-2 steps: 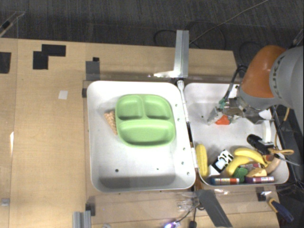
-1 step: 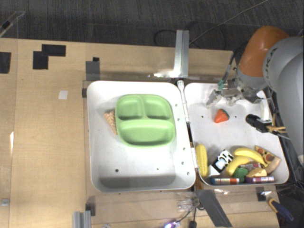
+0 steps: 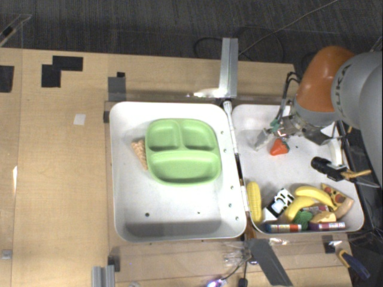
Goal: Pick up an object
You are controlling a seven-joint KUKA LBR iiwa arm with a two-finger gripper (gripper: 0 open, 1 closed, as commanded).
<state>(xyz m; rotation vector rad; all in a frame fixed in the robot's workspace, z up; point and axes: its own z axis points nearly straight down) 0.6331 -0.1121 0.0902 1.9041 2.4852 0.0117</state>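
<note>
Orange-red toy piece (image 3: 279, 147), right bin (image 3: 251, 119), upper area: hand (image 3: 280, 131) poised right above, touching or nearly. Grip state: you cannot tell. Nothing lifted; grasp and raise remain. Green divided tray (image 3: 181, 150) in left bin (image 3: 119, 178).

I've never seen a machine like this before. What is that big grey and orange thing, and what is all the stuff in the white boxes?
That grey and orange thing is a robot arm. The camera hangs above the bench and looks down at it. At the arm's tip is a gripper, a little hand with two fingers. It hovers in the right bin, just above a small orange toy. Nothing is held between its fingers. At the bottom of that bin is a pile of toys, like a banana and a corn cob. The left bin holds a green tray with three sections. The arm's job is to pick something up.
</note>
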